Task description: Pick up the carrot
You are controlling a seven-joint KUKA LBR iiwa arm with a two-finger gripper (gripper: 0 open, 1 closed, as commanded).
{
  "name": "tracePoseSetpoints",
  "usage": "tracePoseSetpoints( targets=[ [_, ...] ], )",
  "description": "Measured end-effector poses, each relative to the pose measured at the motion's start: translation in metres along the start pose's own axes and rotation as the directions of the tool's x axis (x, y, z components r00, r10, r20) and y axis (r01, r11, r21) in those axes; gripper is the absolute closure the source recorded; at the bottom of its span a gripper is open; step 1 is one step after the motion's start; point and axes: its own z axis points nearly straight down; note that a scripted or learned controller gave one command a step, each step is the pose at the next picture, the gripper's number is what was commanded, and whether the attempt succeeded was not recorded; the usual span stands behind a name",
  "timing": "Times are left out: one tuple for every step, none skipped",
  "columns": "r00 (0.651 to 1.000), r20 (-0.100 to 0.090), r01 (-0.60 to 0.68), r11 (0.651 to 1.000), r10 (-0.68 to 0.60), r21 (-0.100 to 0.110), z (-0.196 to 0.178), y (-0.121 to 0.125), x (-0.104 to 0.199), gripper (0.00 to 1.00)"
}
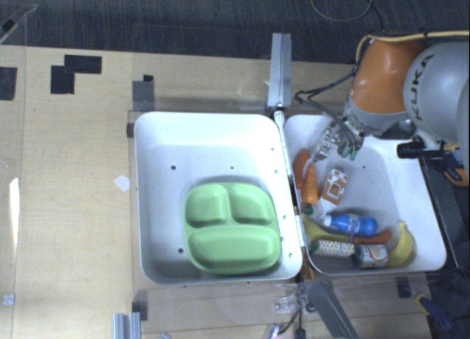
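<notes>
Claw (334, 144) hangs over the back part of the right bin (382, 172), below the arm's orange band (382, 73). Whether it is apart or together cannot be told at this angle; nothing is seen in its grip.

Carrot (309, 180) lies just left of the claw, lengthwise along the bin's left wall, apart from the claw.

A small orange-and-white box (335, 186) sits just right of the carrot. Toward the front of the same bin: blue bottle (351, 224), banana (401, 246) curved in the front right corner, a can (369, 256) on its side touching the banana.

Left bin (158, 183) holds a green divided plate (232, 226), three compartments, toward the front. Both bins rest side by side on the wooden tabletop (66, 183).
</notes>
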Motion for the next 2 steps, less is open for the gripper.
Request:
tracePoseSetpoints(
  targets=[
    [0.944,-0.012,0.330,0.944,-0.330,0.004,0.014,-0.092,-0.044,1.00],
    [0.720,-0.010,0.694,0.720,-0.694,-0.002,0.014,-0.105,-0.054,1.00]
  ],
)
